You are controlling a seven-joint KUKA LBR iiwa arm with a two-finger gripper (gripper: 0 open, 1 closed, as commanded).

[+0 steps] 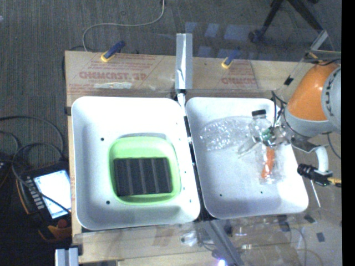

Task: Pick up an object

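The right bin (pixel 222 204) holds a crumpled clear plastic wrap (pixel 222 133), a clear bottle with a dark cap (pixel 258 121) and an orange item in a clear bag (pixel 267 164). In the left bin (pixel 89 115) lies a green tray with a dark ridged insert (pixel 143 170). My gripper (pixel 272 133) is low over the right bin's far right part, beside the bottle and just above the orange item. The grey wrist and the orange band (pixel 309 97) hide most of it. Nothing can be seen held in it.
A metal post (pixel 183 65) stands at the back between the bins. Two clamps (pixel 112 50) hold the cardboard sheet behind them. A tablet and cables (pixel 47 190) lie on the floor at the left. A chair base (pixel 277 4) stands at the back right.
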